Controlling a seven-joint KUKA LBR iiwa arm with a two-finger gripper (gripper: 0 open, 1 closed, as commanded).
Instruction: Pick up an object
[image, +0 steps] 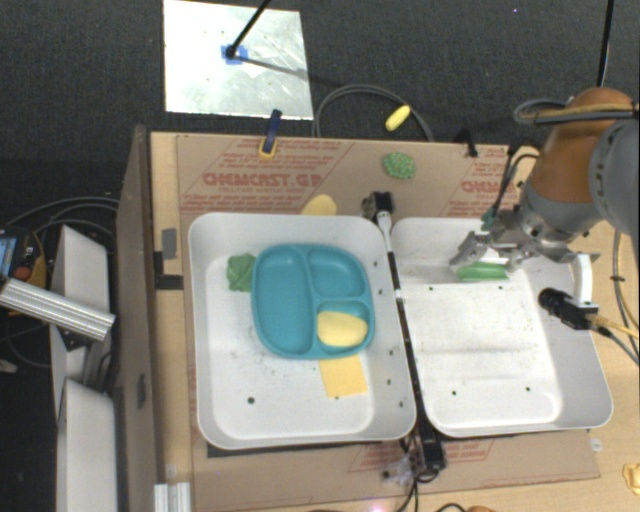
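In the right bin (500, 400), a long green object (484, 270) lies on the floor near the far wall. My gripper (492, 256) hangs directly over it, open, with one finger near each end of the green object. The view does not show the object lifted or squeezed. The left bin (225, 400) holds a blue divided plate (300, 300) with a yellow lump (342, 328) in its near right compartment. A flat yellow slab (345, 377) lies just in front of the plate, and a green leafy piece (240, 271) sits at the plate's left edge.
On the cardboard behind the bins lie a round green item (400, 165) and a pale yellow piece (320, 207). A yellow object (398, 118) and a cable lie farther back. The near half of the right bin's floor is bare white.
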